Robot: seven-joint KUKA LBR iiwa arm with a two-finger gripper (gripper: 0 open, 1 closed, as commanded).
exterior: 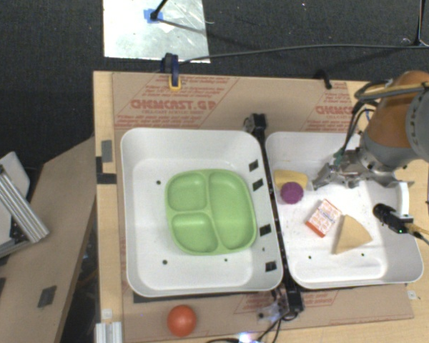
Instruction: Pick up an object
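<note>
- Right now my claw (327, 175) hangs over the far part of the right bin (393, 274), with my grey wrist and its orange band reaching in from the right.
- Whether my claw is open or closed I cannot tell — the metal at its tip is a small, cluttered blur from this height, and nothing shows between it.
- Closest to me are a purple ball (292, 192) and a pale yellow piece (289, 177) just behind it; the two touch, tucked against the bin's left wall.
- Nearer the front lie a small red-and-white box (323, 218) and a tan wedge (350, 235), just beside each other in the middle of the bin.
- My pick, I judge, would be the box: it looks light and stiff, with flat sides that should not slip, so I would close across its short width.
- Its long axis runs on a slant, from far right to near left, so I would need to turn my wrist to square up.
- The ball looks likely to roll away — and the wall beside it leaves little room.
- The wedge points its narrow tip toward the far side; its sloping faces could squeeze out.
- Over in the left bin (146, 277) sits a green divided tray (211, 211), and an orange ball (181, 319) rests on the bench in front.
</note>
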